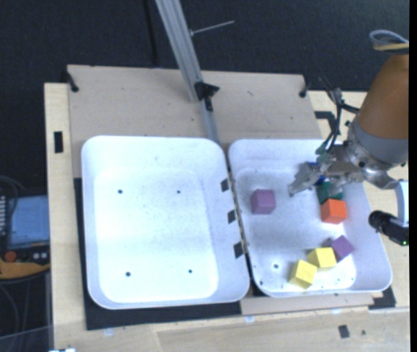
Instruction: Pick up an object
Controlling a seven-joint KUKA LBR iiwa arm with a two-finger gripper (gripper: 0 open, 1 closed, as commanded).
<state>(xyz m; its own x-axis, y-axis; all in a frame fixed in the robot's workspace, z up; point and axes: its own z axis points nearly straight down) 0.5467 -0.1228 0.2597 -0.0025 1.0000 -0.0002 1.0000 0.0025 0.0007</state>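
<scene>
The pick is not yet done: the tool [324, 184] is low in the right bin [281, 156], I cannot tell its state, a green block [332, 193] and orange block [333, 210] just below it, nothing visibly lifted.

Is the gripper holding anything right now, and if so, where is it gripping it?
It cannot be told. The gripper sits low over a dark green block beside the orange cube, but any contact is hidden.
</scene>
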